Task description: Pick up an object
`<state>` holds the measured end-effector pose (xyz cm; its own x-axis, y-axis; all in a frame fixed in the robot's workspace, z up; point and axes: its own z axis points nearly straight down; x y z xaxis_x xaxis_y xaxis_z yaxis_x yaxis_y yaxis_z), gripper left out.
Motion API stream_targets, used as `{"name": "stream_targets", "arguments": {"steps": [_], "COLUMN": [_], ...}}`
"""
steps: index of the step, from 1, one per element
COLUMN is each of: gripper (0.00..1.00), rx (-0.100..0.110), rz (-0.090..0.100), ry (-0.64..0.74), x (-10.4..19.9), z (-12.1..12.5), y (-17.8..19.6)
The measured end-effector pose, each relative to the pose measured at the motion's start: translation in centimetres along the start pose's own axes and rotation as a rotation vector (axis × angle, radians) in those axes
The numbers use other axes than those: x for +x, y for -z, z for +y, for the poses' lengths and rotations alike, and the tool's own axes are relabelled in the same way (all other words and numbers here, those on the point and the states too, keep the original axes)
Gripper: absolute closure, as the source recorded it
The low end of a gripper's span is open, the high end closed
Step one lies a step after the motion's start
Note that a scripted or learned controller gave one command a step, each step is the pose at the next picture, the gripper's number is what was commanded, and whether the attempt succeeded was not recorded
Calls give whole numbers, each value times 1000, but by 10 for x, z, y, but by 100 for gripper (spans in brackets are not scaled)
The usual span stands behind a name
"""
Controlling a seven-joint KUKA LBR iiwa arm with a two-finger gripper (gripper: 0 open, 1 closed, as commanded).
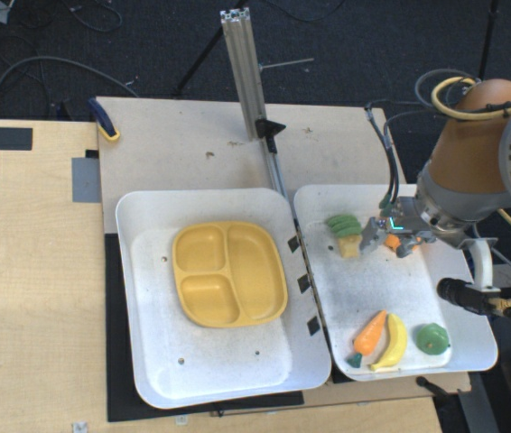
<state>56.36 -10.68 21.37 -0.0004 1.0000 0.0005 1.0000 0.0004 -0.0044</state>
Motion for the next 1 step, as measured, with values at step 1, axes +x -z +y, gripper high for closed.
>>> {"name": "stream_targets", "arguments": {"steps": [1], "gripper": [0], "rx": [-3], "rz": [0], "ry": [0], "x": [0], "z": [1], "y": [1]}}
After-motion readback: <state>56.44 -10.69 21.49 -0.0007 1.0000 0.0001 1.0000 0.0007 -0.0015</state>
